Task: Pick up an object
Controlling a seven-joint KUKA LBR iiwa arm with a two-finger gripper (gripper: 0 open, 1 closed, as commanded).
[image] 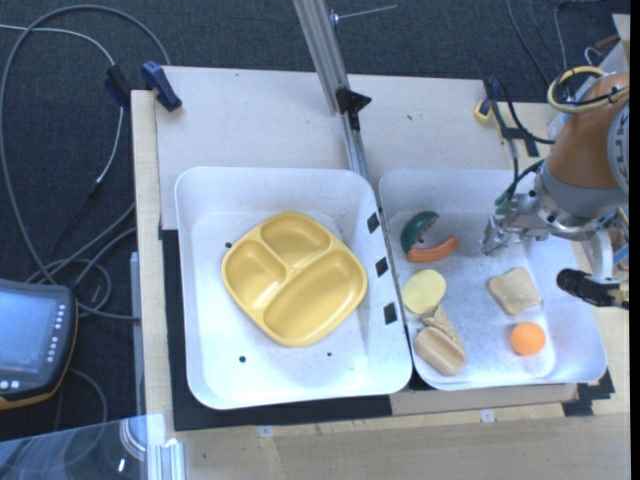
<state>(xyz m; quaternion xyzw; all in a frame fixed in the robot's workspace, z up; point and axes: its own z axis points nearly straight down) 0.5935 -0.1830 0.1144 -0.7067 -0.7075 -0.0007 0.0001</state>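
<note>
The right bin holds several toy foods: a green-and-red piece beside an orange carrot-like stick, a yellow round slice, a tan hot-dog bun, a beige bread piece and an orange ball. My gripper hangs over the right bin's upper middle, just right of the orange stick and above the bread piece. Nothing shows between its fingers.
The left bin carries a yellow divided plate. A metal pole slants up from between the bins. Cables and clamps lie along the bench's back edge, and a pendant screen sits at far left.
</note>
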